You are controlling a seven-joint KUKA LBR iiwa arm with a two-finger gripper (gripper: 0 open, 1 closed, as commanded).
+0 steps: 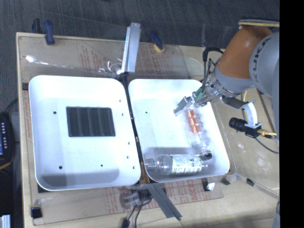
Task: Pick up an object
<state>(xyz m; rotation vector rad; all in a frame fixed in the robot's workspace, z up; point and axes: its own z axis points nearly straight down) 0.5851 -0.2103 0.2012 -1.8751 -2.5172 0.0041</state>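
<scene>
In the right bin lie two clear plastic bottles. One with an orange label lies along the right wall, its dark cap toward the front. The other, with a pale label, lies across the front wall. My gripper hangs over the bin's back right part, just above the upper end of the orange-label bottle; nothing is seen held in it. A dark grey ribbed rectangular block lies flat in the middle of the left bin.
The bins meet at a dark divider. A metal bar stands behind them and blue clamps sit on the bench's back edge. The arm's orange band is beyond the right bin's back right corner.
</scene>
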